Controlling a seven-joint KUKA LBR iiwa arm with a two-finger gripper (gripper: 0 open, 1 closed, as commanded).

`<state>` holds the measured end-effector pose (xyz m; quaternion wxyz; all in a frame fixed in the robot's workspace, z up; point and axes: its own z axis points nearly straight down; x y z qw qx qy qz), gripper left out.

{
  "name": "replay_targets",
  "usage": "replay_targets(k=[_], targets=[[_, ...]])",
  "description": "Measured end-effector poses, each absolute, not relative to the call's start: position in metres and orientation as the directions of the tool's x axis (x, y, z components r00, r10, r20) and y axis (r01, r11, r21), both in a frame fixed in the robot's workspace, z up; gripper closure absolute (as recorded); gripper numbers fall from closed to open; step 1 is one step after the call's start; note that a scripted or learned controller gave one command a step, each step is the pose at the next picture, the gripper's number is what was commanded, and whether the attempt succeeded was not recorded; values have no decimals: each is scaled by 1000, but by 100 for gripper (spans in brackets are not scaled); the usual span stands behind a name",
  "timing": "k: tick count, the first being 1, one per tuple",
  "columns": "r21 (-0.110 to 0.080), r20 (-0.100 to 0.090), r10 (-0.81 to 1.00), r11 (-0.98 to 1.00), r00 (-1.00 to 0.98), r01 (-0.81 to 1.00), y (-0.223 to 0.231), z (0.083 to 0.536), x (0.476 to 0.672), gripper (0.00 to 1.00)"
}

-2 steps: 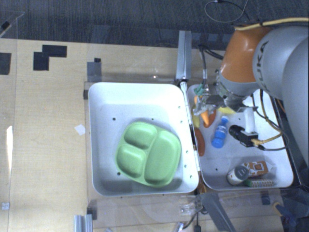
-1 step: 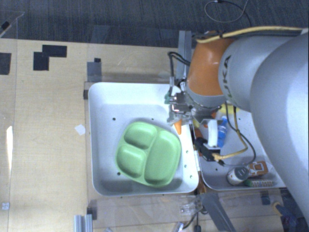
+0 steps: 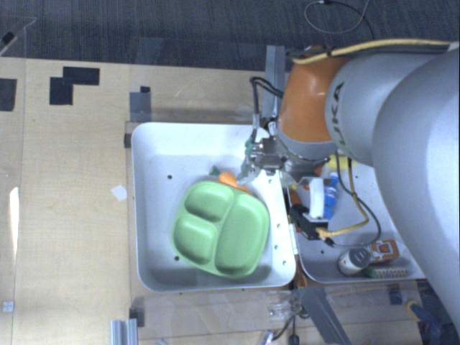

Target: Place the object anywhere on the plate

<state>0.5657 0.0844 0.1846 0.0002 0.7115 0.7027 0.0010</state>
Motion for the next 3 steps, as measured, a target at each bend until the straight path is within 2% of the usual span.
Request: replay_targets(k=[1, 2, 3], targets=[[5, 2, 1000, -8, 8, 1000, 85, 195, 567, 100], [4, 1, 1000, -16, 16, 1000, 65, 212, 565, 100], [-1, 1, 961, -276, 276, 961, 192, 152, 535, 100]])
